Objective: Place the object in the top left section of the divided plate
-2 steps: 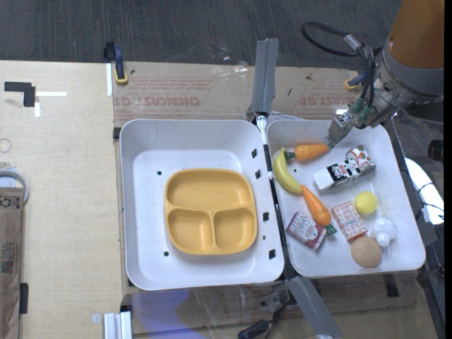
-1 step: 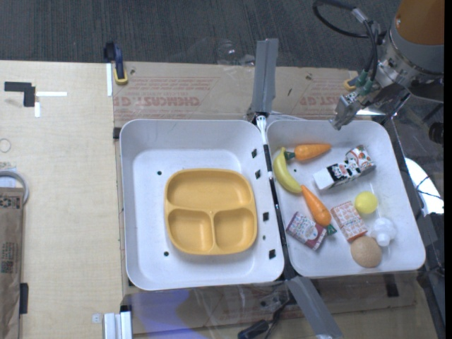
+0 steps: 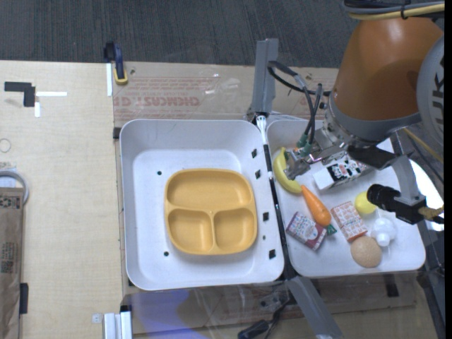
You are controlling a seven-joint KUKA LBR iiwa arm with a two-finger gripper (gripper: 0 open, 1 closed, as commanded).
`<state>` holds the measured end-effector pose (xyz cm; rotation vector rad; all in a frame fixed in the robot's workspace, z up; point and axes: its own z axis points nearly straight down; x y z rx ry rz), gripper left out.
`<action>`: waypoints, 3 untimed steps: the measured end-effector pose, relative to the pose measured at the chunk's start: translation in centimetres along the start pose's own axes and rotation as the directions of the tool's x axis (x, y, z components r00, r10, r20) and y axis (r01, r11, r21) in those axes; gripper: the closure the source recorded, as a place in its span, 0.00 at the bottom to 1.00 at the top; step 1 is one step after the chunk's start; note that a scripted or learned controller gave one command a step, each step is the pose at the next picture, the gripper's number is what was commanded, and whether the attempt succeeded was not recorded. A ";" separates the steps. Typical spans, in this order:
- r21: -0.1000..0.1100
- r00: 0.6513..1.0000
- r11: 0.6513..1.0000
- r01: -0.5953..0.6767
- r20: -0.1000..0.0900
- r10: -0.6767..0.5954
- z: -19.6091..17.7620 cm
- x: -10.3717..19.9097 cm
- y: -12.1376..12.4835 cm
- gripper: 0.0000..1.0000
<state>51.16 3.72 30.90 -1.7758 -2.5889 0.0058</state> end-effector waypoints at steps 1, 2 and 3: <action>-0.002 0.991 0.991 0.133 0.000 -0.133 4.5 -3.8 4.0 1.00; -0.003 0.993 0.993 0.119 0.001 -0.119 4.7 -3.9 9.1 1.00; -0.004 0.881 0.881 0.473 0.004 -0.473 5.5 -6.4 12.9 1.00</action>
